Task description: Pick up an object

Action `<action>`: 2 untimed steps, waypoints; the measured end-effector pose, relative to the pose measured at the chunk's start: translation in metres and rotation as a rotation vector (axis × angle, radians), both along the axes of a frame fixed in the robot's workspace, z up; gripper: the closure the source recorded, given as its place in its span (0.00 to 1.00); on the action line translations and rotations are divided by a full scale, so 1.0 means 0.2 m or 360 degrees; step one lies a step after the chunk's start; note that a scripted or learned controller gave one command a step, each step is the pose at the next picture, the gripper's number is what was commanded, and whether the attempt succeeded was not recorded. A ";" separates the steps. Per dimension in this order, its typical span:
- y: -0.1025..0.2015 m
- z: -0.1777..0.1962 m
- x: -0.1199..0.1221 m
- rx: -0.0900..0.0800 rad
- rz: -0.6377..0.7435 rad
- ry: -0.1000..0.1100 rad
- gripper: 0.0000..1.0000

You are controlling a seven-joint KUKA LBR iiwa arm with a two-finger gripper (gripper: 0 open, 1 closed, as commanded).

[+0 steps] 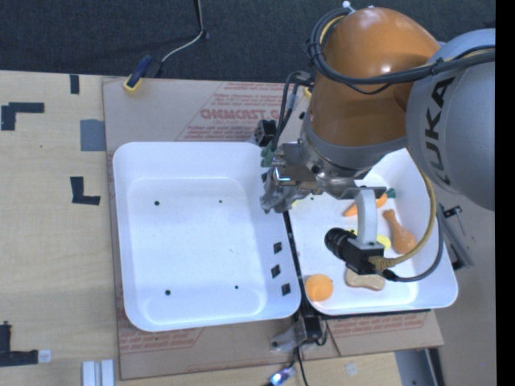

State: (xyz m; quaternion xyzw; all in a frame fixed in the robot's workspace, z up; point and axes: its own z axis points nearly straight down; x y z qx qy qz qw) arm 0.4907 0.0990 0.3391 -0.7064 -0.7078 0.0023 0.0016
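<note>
My gripper (276,190) hangs under the big orange and grey wrist, over the seam between the two bins, at the near left edge of the right bin (438,294). In that bin lie an orange ball (319,288) at the front left corner and a tan biscuit-shaped piece (364,281) beside it. A tan drumstick (399,231), a small yellow piece (383,243), a small orange piece (351,211) and a green bit (391,192) also lie there. The arm hides much of this bin. Nothing shows in the gripper.
The left bin (122,161) stands next to the right one on a cardboard sheet (209,111). A black cylinder (348,246) with cables hangs from the wrist over the right bin. A yellow and blue clip (138,74) with a cable lies at the back.
</note>
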 end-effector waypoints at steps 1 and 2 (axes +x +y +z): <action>0.00 0.06 0.01 0.0000 0.0002 -0.0004 1.00; 0.18 0.22 0.27 0.0003 0.0004 -0.0015 1.00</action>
